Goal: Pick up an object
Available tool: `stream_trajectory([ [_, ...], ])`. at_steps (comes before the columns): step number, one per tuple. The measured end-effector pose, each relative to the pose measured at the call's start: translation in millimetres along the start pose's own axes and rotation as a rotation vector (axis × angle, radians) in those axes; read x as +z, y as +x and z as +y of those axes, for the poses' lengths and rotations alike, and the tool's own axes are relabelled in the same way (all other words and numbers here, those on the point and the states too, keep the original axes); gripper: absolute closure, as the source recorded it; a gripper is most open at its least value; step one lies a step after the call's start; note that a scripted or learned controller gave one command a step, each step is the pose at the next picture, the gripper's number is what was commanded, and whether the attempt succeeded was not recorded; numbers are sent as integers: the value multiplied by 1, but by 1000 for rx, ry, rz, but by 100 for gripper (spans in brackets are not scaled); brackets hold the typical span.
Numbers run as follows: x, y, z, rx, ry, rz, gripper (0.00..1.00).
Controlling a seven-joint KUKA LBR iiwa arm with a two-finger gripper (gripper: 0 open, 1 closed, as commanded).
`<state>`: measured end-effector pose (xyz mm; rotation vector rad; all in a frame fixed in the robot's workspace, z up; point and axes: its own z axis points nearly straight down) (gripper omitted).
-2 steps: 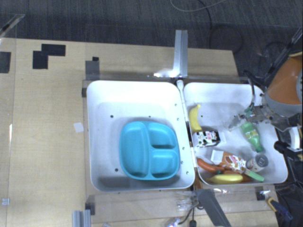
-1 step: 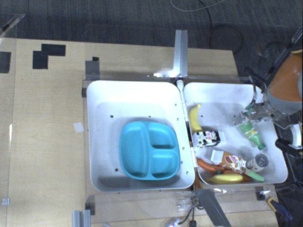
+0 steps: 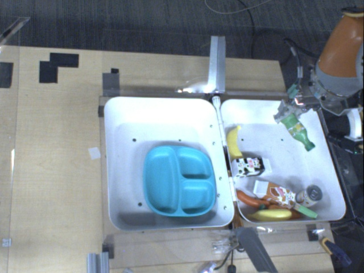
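My gripper (image 3: 291,108) hangs over the far right part of the right bin (image 3: 335,178), below the arm's orange band. It is shut on the upper end of a green bottle (image 3: 301,134). The bottle slants down to the right from the fingers and appears to hang above the bin floor. More objects lie in the right bin: a yellow banana (image 3: 233,143) against the left wall, a black-and-white carton (image 3: 248,165), a small white block (image 3: 260,186), and a cluster at the front with an orange piece (image 3: 249,198), a yellow fruit (image 3: 272,214) and a small can (image 3: 311,195).
The left bin (image 3: 122,152) holds a blue divided plate (image 3: 181,180) near its front right. A metal post (image 3: 217,64) rises behind the seam between the bins. Bare bin floor lies under and left of the bottle.
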<state>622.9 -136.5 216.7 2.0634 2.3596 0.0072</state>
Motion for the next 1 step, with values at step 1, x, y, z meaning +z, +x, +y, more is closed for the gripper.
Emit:
stream_trajectory([
  [1, -58, 12, -19, -128, 1, -1, 100],
])
